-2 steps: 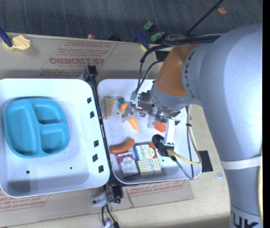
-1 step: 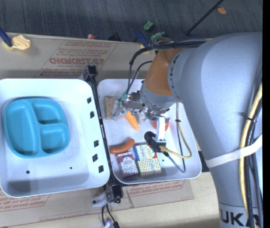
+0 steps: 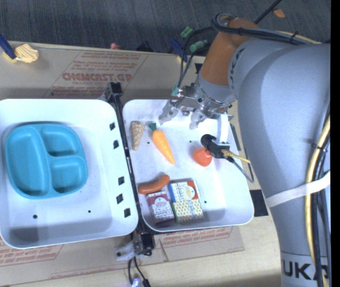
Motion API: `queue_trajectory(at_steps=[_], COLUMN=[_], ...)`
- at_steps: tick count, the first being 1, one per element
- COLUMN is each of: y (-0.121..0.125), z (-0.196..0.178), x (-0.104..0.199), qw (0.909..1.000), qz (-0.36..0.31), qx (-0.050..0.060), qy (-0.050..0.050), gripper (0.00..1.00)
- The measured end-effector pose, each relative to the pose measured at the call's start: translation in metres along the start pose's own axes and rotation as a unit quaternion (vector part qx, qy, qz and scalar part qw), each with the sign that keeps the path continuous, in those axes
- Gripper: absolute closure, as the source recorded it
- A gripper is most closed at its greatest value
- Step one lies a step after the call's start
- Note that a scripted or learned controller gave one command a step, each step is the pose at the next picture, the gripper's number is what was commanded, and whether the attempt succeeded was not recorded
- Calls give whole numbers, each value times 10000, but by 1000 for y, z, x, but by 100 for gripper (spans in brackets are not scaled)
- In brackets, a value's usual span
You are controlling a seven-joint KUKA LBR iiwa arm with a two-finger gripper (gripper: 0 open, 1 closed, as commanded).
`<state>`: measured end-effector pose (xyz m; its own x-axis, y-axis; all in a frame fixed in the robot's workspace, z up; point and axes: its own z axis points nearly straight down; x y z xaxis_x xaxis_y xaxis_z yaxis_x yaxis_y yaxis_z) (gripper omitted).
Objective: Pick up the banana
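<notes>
A short pale beige-yellow piece, which looks like the banana (image 3: 137,134), lies at the far left of the right bin (image 3: 236,202), close to the divider. My gripper (image 3: 180,119) hangs over the bin's back edge, to the right of the banana and a little behind it. Its two fingers (image 3: 165,115) stand apart, open, with nothing between them. An orange carrot (image 3: 163,146) lies just right of the banana, below the gripper.
The right bin also holds a red tomato (image 3: 203,156), a sausage (image 3: 154,184) and two small cartons (image 3: 173,202) at the front. A blue compartment plate (image 3: 44,159) sits in the left bin (image 3: 14,232). The arm's grey body (image 3: 284,130) covers the right side.
</notes>
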<state>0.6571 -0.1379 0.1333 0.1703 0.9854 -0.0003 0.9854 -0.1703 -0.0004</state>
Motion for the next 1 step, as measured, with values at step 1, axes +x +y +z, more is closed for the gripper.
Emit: queue_trajectory(at_steps=[1], y=[-4], z=[42], x=[20], qw=[9926], qz=[-1213], qx=[23], qy=[8], gripper=[0])
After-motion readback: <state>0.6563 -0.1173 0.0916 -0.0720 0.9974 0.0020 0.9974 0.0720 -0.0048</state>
